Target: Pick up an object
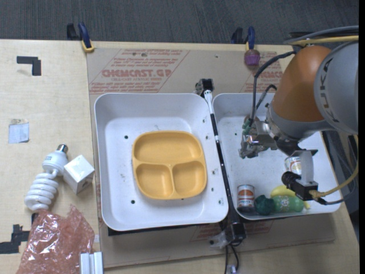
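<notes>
Where the arm (319, 90) overhangs, the right bin (228, 110) (partly hidden) blurs.

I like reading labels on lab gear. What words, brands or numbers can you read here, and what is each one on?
"CHEMCAST G P", red print repeated on the brown sheet under the bins; the smaller lines are blurred.
"KUKA", seen sideways on the grey arm.
The small can has a label, too small to read.
The white box beside the spiral bulb shows no readable text.
</notes>
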Action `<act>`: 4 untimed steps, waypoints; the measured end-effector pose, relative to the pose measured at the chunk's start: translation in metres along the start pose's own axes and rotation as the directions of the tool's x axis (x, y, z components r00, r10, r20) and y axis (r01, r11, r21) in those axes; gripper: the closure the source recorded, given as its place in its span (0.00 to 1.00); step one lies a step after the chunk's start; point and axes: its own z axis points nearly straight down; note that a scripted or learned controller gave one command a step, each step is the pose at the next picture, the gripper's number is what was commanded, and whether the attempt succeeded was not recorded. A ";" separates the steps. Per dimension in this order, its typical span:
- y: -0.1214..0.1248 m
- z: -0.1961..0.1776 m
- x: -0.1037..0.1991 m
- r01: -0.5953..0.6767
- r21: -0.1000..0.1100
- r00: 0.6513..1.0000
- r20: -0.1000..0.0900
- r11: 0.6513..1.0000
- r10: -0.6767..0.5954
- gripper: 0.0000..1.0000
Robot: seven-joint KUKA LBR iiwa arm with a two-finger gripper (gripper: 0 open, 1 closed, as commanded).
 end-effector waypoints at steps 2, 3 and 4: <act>-0.034 0.100 -0.064 -0.002 0.002 1.000 -0.001 1.000 0.002 0.00; -0.033 0.090 -0.064 -0.003 -0.001 1.000 0.000 1.000 0.003 1.00; 0.031 0.000 -0.006 0.001 0.001 1.000 0.001 1.000 -0.001 1.00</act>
